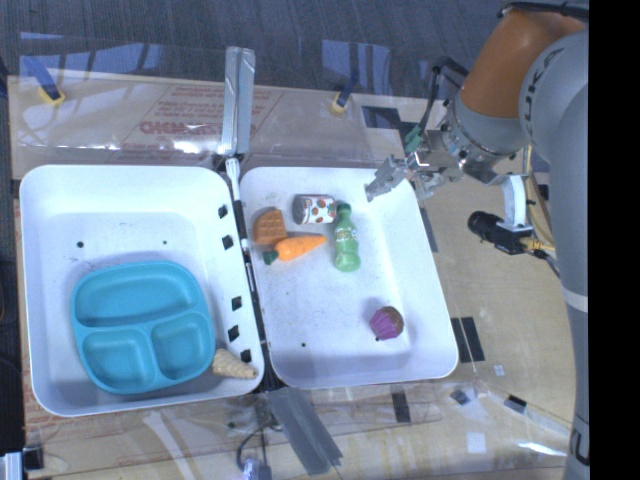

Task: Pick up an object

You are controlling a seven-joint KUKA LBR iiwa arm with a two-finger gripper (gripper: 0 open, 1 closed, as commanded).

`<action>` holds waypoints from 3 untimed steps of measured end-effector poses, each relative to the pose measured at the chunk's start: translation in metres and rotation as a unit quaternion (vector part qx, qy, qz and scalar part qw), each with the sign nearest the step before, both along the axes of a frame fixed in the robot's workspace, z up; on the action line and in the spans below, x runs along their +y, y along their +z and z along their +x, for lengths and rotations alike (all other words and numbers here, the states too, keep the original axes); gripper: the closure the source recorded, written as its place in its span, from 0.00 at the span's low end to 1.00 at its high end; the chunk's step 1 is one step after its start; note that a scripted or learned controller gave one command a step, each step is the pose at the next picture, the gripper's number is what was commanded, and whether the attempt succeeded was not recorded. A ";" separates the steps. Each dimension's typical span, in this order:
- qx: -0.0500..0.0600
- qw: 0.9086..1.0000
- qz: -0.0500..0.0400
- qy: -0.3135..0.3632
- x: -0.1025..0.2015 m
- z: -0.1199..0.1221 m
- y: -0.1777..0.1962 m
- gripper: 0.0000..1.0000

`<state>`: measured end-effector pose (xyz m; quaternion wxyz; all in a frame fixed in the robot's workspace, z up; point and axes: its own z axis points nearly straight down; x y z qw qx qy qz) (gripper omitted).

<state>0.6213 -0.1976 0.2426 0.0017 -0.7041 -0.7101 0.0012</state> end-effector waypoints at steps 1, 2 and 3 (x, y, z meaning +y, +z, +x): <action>-0.007 1.000 -0.002 -0.020 0.014 0.039 -0.117 0.00; -0.003 0.998 -0.002 -0.061 0.044 0.012 -0.144 0.00; 0.000 0.998 0.000 -0.058 0.047 0.011 -0.140 1.00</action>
